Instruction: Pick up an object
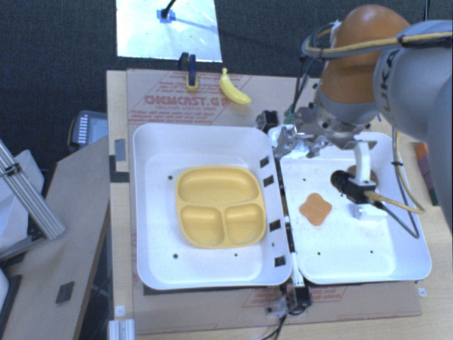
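Orange flat piece (315, 209) mid right bin (396, 261), 5 o'clock of gripper (288, 140). Looks light, thin, likely soft; you pinch across its lobed edges. Gripper spread or pinched: can't tell.

**Surfaces and materials.** We see the left bin (152, 163) and the right bin (369, 255) in smooth white plastic with a soft sheen. In the left one lies a yellow tray (216, 205) of moulded plastic, smooth and half-matt. In the right lies an orange piece (316, 209), flat and matt, of a material we cannot tell. Beneath both we note a cardboard sheet (170, 99), brown, matt and printed. At 12 o'clock of the left bin lies a banana (233, 89), glossy and plastic by its look. Farther toward 12 o'clock a mirror-bright foil sheet (166, 20) rests on dark, rough cloth (56, 48). At 9 o'clock lies a ribbed metal bar (28, 190). The arm (421, 76) has a smooth grey satin shell, and its orange band (361, 52) is glossy.
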Controlling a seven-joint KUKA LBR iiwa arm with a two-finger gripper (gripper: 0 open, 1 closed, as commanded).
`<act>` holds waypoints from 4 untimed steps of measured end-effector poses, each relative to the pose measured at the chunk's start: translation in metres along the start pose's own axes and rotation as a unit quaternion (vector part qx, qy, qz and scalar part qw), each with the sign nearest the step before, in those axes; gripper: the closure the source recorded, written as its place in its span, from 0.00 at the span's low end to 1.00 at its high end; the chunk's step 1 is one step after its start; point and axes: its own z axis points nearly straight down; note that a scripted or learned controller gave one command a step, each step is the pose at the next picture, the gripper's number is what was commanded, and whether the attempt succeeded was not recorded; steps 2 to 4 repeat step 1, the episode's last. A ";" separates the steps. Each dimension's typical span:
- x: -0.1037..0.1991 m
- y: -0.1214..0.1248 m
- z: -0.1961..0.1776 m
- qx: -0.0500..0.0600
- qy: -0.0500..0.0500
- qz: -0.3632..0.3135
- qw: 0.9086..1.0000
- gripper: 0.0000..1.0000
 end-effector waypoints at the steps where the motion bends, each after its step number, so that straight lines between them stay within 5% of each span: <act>1: 0.059 -0.011 -0.001 0.000 0.000 -0.001 1.000 1.00; 4: 0.059 -0.011 -0.001 0.000 0.000 -0.001 1.000 1.00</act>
